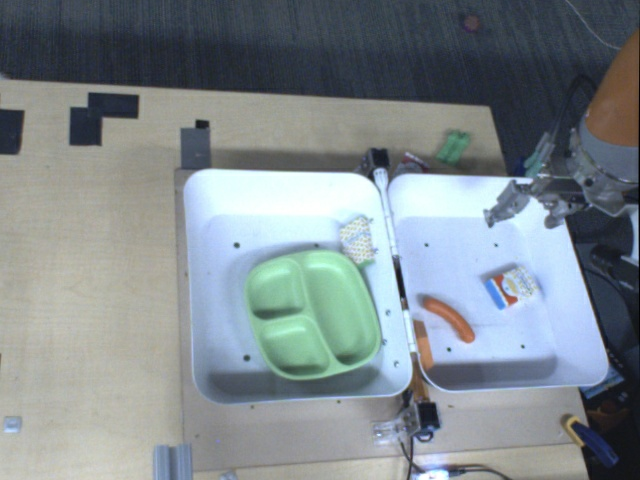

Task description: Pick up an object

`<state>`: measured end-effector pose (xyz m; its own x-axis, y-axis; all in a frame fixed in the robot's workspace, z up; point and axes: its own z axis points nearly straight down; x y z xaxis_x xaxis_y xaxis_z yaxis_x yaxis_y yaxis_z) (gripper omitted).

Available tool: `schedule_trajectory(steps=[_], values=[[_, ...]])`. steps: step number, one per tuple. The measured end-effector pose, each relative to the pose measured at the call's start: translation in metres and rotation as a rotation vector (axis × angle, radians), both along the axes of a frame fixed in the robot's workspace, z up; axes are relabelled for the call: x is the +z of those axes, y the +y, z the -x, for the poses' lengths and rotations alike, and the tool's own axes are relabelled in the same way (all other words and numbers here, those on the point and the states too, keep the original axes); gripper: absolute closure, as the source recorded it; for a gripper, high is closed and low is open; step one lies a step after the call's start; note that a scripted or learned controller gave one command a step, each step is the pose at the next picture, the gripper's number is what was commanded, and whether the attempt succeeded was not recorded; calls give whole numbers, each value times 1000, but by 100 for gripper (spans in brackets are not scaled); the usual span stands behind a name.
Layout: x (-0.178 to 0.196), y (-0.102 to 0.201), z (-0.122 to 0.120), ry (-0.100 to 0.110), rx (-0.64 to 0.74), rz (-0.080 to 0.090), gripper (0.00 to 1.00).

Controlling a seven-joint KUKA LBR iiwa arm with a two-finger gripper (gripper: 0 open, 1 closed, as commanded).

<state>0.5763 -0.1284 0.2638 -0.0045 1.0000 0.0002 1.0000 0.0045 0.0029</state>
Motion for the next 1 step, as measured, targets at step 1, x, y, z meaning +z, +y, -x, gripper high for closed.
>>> schedule_trajectory(steps=[1], values=[[-127, 11, 32, 2, -3, 0, 0]])
